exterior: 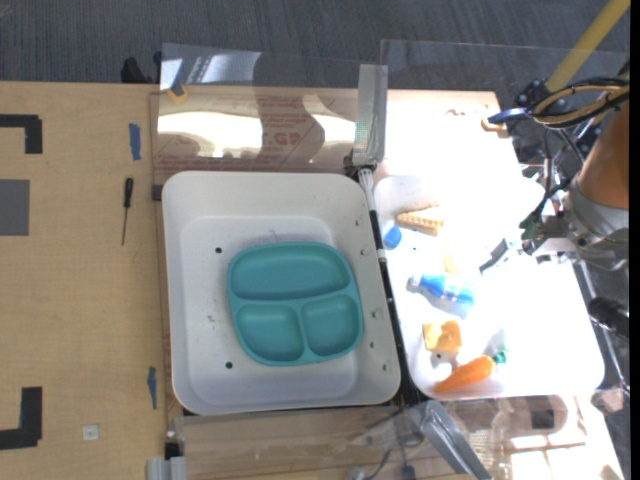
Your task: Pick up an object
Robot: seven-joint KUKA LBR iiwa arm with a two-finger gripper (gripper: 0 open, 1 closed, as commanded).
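**Small items lie loose in the right bin; a teal tray sits in the left**

The right bin (560, 318) holds about six small things, washed out by bright light. A blue and white bottle-like object (443, 290) lies on its side near the bin's middle. Toward the near edge rests one orange carrot-shaped toy (463, 373), smooth and tapered, with a small teal-green piece (497, 351) just beside its thick end. Between bottle and carrot sits a yellow-orange chunk (441, 337), irregular in outline. Farther back lies a tan, ridged wafer-like bar (420, 220), and near it, against the dividing wall, a small round blue cap (391, 237).

The end effector (497, 255) hangs over the right bin's far half, above the white floor and apart from the items; dark finger shapes (492, 261) show, but whether they are spread or pressed together I cannot tell, and nothing is visible between them. The grey arm (590, 218) enters from the right with cables draped around it.

The left bin (190, 268), white with rounded corners, carries one teal plastic tray (294, 301) with three compartments. Both bins sit on a brown worktop (70, 268), where one thin screwdriver (126, 208) lies.
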